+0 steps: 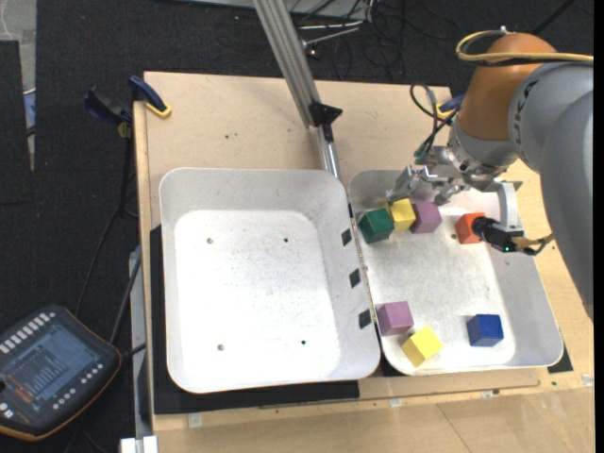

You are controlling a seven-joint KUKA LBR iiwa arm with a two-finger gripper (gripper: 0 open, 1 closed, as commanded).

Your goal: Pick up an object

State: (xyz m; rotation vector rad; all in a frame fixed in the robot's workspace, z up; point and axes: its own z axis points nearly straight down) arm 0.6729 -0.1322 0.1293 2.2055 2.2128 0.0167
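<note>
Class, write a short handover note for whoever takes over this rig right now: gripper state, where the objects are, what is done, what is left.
Gripper: low over the far end of the right white bin, above the cluster; finger state unclear.
Cluster there: green cube, yellow cube, light purple cube; orange-red cube just to the right.
Near end: second purple cube, second yellow cube, blue cube.
Done: nothing visibly lifted.
Left: grasp and raise one cube.

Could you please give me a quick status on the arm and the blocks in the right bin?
Gripper low over far cluster in right bin. Green block, yellow block, purple block packed together there. No block seen held.
</note>
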